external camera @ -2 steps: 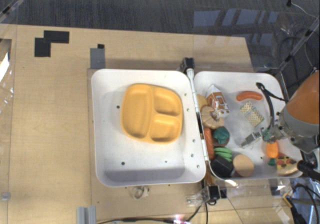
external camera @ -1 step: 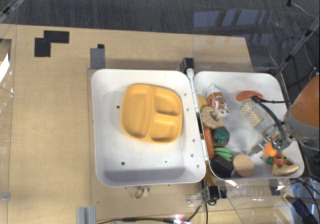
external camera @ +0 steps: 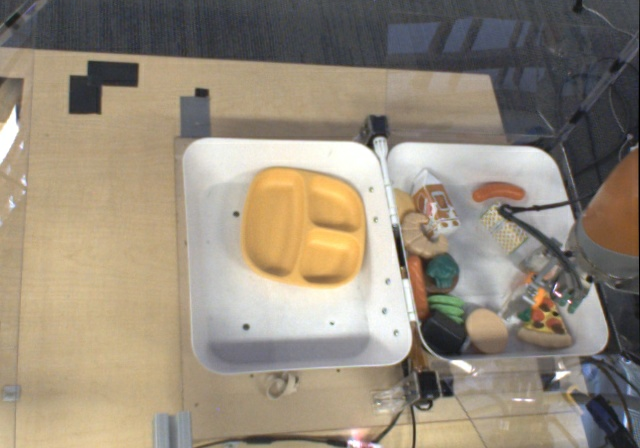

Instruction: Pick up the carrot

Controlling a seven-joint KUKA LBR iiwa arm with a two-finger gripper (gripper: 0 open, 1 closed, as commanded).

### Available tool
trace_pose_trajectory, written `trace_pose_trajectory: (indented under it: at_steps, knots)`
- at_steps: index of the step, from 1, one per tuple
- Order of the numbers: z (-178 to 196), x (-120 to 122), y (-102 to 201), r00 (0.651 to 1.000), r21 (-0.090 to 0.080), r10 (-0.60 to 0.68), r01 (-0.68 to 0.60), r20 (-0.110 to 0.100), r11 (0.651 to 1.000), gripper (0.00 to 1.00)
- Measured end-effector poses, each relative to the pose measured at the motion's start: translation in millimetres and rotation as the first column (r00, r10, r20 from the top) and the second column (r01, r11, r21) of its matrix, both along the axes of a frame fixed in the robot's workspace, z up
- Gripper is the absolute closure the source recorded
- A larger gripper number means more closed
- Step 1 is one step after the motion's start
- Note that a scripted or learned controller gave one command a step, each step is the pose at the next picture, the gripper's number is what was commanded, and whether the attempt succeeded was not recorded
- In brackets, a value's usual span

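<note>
The carrot (external camera: 417, 288) is a slim orange piece lying lengthwise against the left wall of the right bin (external camera: 520, 158), partly tucked beside a dark green broccoli (external camera: 440, 271). My gripper (external camera: 543, 288) hangs low over the right bin's near right corner, well to the right of the carrot and just above a pizza slice (external camera: 546, 328). Cables and the wrist crowd the gripper's tip. Nothing can be seen between the gripper and the carrot except other toy foods.
The right bin also holds a sausage (external camera: 498, 192), a bread packet (external camera: 435, 206), a round cookie (external camera: 412, 233), green pods (external camera: 447, 306), a black piece (external camera: 445, 334) and a tan lump (external camera: 487, 329). A yellow divided plate (external camera: 303, 224) lies in the left bin (external camera: 215, 336).
</note>
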State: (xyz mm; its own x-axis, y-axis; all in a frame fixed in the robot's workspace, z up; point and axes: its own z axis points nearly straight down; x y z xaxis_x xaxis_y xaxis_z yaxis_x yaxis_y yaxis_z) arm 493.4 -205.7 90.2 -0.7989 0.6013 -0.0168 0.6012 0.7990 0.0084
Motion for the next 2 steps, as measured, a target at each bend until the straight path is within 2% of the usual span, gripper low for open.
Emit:
trace_pose_trajectory:
  at_steps: [1,2]
  knots:
    - [12.7,3.8,0.6,1.000,-0.003,0.006,-0.006,0.010,1.000,1.00]
    - [12.3,3.5,0.6,1.000,-0.003,0.006,-0.006,0.009,1.000,0.00]
